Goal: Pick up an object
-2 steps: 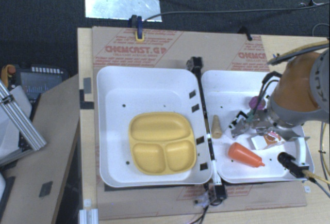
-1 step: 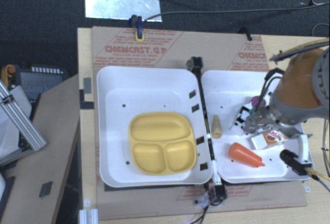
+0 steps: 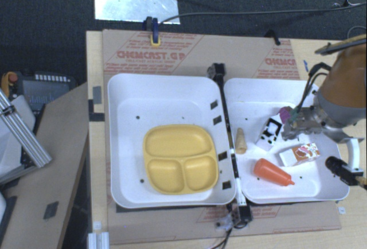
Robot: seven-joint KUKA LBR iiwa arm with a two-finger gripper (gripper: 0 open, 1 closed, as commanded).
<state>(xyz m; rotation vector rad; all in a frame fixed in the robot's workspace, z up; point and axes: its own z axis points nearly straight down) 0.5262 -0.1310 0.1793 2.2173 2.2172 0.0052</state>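
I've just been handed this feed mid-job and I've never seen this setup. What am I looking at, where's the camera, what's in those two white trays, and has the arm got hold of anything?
One fixed camera looks down at a slant on a bench with two shallow white bins. The grey and orange shape at the right is a robot arm; its gripper hangs over the right bin.

The left bin holds a yellow divided plate. The right bin holds an orange carrot-like toy, a small tan cone near the divider, a white packet with a red print, a black-and-white patterned block, and something purple next to the gripper.

I cannot tell from this view whether the fingers have closed on anything, so treat nothing as held.
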